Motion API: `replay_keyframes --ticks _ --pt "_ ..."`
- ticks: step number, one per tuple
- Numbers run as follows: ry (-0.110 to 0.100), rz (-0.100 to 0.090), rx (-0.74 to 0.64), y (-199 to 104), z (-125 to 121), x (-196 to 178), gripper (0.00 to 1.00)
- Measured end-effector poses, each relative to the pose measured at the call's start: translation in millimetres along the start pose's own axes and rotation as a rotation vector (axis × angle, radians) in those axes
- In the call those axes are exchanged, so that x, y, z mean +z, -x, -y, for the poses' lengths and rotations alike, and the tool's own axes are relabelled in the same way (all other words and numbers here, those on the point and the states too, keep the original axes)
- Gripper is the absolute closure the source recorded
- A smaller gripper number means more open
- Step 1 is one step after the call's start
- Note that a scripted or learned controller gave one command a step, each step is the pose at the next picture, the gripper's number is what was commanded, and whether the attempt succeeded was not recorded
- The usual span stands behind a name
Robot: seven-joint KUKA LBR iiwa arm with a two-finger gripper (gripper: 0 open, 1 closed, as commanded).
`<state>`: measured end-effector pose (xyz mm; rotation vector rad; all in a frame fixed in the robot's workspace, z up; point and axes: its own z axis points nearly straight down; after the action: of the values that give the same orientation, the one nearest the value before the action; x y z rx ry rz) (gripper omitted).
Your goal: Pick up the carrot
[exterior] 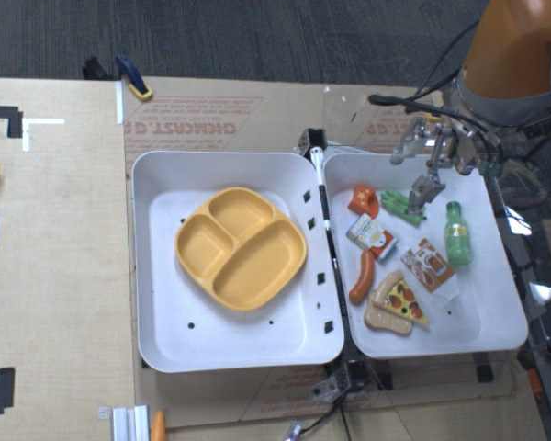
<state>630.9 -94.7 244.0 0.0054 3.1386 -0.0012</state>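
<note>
A dark carpeted floor runs behind a pale wooden worktop (55, 274), on which a sheet of printed cardboard (211, 118) carries 2 shallow white bins side by side.

The carrot (365, 199) lies in the right bin (496, 324), toward its 10 o'clock corner: a short orange-red piece whose green leafy top (402, 205) reaches out to 3 o'clock. It rests on the bin floor, not lifted. The tool (426, 194) hangs just at the 3 o'clock end of that green top, its 2 fingers pointing down, close to or touching the leaves; I cannot tell how far apart they stand, and nothing can be seen clamped between them. As I judge it, the approach is made but the grasp and the lift are both left to do.

Around the carrot, a small printed carton (370, 235) sits just at its 6 o'clock, nearly touching. A sausage (362, 277) lies further on at 6 o'clock, with a pizza slice (397, 303) beside it at 4 o'clock. A brown snack packet (428, 265) and a green bottle (456, 234) sit at 4 and 3 o'clock, apart from the carrot. The carton is the closest neighbour and might be nudged if the fingers close on the orange body; the leafy side is freer.

The left bin (156, 274) holds a yellow divided plate (241, 247), well apart from all this.
</note>
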Motion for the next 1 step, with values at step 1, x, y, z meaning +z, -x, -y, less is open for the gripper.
replay_keyframes --ticks 1 --pt "-0.002 0.015 -0.206 -52.9 4.0 143.9 0.00"
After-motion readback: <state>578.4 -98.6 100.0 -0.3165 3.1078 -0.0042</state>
